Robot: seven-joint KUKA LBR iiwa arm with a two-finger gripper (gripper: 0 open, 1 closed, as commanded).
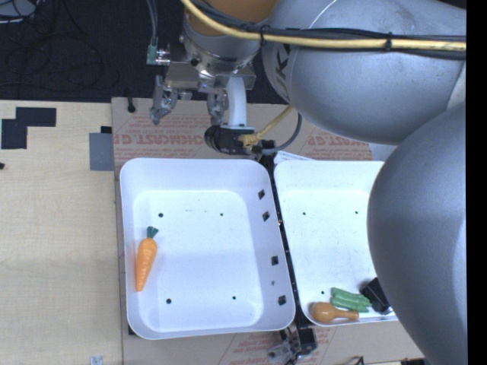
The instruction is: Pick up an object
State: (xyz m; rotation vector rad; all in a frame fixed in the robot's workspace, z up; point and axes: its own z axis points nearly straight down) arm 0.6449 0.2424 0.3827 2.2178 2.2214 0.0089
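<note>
An orange carrot with a green top lies along the left wall of the left bin. In the right bin, near its front edge, lie a green bean pod, a tan pear-shaped piece and a black object partly hidden by the arm. My gripper hangs high above the far edge of the left bin, its two fingers spread apart with nothing between them. It is far from the carrot.
The grey arm covers the upper right and hides much of the right bin. A yellow cable runs along it. The bins rest on a cardboard sheet on a light bench.
</note>
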